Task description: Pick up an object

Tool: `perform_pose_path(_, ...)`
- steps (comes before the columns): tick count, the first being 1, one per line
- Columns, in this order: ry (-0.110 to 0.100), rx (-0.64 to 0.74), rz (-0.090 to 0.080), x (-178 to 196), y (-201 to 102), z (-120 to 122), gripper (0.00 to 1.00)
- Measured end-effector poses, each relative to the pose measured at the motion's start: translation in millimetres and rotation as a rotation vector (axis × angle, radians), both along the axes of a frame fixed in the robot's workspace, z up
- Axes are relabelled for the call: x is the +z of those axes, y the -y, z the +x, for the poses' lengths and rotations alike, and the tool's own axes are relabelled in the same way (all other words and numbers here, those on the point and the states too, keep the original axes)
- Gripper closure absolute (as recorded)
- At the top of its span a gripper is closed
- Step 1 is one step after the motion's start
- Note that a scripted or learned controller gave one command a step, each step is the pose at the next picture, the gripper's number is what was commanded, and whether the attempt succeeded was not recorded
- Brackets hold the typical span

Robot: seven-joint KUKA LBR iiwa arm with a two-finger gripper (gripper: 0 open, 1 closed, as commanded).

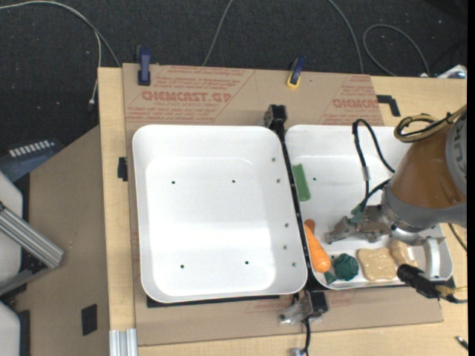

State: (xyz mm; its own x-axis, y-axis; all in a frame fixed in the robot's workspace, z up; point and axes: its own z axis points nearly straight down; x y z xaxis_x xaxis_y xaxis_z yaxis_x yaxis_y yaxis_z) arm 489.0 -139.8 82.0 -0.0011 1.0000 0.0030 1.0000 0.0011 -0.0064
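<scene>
Bench: your cardboard-topped bench [223, 95] sits on dark carpet, cables looping behind it.
Left bin: the left bin [215, 210] is white with small dark dots.
Right bin: the right bin [334, 154] lies at 3 o'clock from it, touching along the shared edge.
Objects: you have a green strip [300, 182] by the right bin's left wall, a carrot [318, 249] at 6 o'clock from it, then a dark green lump [344, 267] and a tan bread slice [376, 264] along the near wall.
Arm: the arm [430, 176] reaches in from 3 o'clock.
Gripper: the gripper [349, 228] hangs low in the right bin, just at 12 o'clock from the lump; its fingers look parted with nothing between them.
</scene>
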Motion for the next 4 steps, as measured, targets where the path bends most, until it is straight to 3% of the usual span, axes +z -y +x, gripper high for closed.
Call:
perform_pose_path(1,0.017,0.002,-0.004,110,-15,49,0.0)
perform_pose_path(2,0.007,0.0,-0.002,2,-45,34,0.0)
perform_pose_path(3,0.009,0.0,-0.003,3,-43,89,0.0)
perform_pose_path(4,0.007,-0.003,-0.004,3,-11,91,0.0)
